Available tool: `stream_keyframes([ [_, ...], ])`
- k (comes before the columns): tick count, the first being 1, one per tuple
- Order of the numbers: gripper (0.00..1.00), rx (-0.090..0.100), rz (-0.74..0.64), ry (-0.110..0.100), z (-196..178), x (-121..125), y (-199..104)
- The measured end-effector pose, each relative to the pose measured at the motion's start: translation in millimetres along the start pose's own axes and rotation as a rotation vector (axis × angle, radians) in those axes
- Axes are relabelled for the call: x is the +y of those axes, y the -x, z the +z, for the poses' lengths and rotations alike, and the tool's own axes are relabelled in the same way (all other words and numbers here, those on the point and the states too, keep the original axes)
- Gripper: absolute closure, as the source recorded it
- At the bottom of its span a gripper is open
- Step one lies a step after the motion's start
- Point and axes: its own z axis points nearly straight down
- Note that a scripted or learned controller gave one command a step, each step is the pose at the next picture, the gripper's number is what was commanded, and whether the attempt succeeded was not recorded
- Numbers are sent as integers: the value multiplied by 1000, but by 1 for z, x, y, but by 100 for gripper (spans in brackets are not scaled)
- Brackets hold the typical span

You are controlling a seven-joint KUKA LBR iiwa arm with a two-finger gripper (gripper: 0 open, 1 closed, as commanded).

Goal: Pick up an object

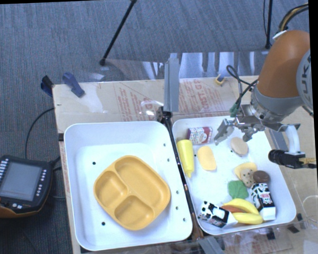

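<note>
In the left bin (pixel 75 154) a yellow divided tray (pixel 131 191) is seen lying flat; it need not be touched. In the right bin (pixel 282 194) the pickable items are crowded: a yellow bottle (pixel 185 156) at the left wall, a red can (pixel 200 134) far, a pale oval (pixel 206 158), and bananas (pixel 243 210) near. The gripper (pixel 239 129) is held above the bin's far part with fingers spread wide and nothing between them. The tan round piece (pixel 239 146) just beneath is judged the best target; a straight descent is advised, with the fingers kept astride it.
</note>
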Motion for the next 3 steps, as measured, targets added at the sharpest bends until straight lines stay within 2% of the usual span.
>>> stream_keyframes([
  [1, 0, 1, -226, -5, 109, 44, 12],
  [2, 0, -2, -331, 1, 144, 47, 4],
  [3, 100, -1, -328, 3, 134, 48, 4],
])
